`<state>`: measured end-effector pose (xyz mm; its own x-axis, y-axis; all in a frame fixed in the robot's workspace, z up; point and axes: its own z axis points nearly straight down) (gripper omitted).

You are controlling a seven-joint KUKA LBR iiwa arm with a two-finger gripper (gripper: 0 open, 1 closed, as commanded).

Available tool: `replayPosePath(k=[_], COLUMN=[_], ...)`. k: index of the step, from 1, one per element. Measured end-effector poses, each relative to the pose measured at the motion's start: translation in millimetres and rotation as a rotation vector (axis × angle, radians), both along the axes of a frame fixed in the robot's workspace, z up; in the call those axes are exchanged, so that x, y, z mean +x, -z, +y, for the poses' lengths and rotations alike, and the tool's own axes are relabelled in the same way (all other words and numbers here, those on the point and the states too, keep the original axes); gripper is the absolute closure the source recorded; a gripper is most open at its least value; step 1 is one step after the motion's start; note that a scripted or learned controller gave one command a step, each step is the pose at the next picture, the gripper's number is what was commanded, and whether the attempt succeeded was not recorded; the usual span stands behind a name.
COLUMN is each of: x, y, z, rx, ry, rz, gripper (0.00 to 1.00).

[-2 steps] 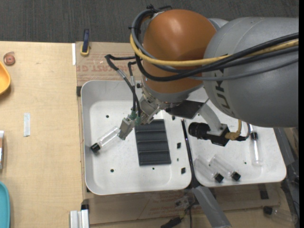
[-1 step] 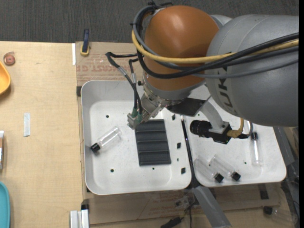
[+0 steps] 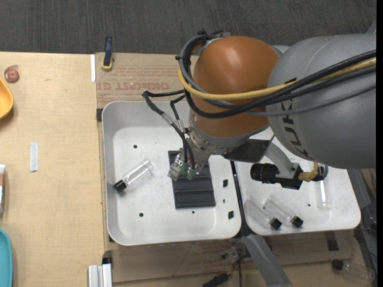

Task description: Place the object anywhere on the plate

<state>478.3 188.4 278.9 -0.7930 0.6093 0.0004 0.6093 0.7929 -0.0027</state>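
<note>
A clear vial with a black cap (image 3: pixel 134 177) lies on its side in the left part of the left bin (image 3: pixel 119 220). My gripper (image 3: pixel 193 190) hangs low over the middle of this bin, to the right of the vial and apart from it. From above I see its black ribbed body, with the orange wrist band (image 3: pixel 230 82) and cables over it. An orange dish (image 3: pixel 3 103) peeks in at the far left edge of the bench.
The right bin (image 3: pixel 344 219) holds several clear capped vials (image 3: pixel 276 213), partly under the arm. On the wooden bench at the left lie a small clear strip (image 3: pixel 33 157) and a teal object (image 3: pixel 3 262) at the bottom edge. A blue clip (image 3: pixel 108 52) sits behind the bins.
</note>
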Motion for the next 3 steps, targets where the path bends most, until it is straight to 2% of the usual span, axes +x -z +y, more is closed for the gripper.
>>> replayPosePath(k=[1, 2, 3], x=[46, 44, 2], y=[34, -28, 32], z=[-31, 18, -14], rx=[0.000, 0.001, 0.001], ry=[-0.050, -0.045, -0.170], rz=[0.000, -0.002, 0.001], gripper=[1.00, 1.00, 1.00])
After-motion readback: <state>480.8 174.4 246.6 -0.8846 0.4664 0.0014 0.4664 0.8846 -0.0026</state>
